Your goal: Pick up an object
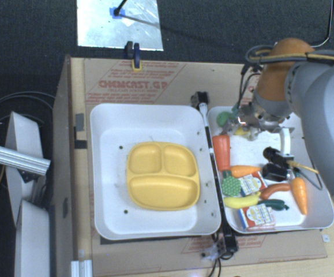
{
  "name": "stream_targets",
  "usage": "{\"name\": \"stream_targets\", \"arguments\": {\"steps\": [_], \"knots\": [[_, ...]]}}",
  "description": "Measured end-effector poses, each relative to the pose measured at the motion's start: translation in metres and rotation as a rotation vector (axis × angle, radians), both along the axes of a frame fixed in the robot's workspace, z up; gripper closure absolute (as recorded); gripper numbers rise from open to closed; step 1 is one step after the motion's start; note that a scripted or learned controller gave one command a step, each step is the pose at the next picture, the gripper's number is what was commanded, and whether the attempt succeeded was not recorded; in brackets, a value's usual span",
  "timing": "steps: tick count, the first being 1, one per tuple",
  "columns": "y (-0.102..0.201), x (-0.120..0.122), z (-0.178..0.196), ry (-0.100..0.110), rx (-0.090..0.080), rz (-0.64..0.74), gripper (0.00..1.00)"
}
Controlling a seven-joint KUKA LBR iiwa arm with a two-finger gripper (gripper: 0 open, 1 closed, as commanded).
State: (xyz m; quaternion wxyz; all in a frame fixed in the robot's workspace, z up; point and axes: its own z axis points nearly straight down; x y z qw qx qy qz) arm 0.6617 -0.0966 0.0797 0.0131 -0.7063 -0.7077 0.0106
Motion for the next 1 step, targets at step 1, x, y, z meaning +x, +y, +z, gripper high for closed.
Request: {"name": "stream_targets", "arguments": {"steps": [1], "knots": [[-0.0006,0.0009,0.0115,-0.002,-0.001,0.0,1.0]]}}
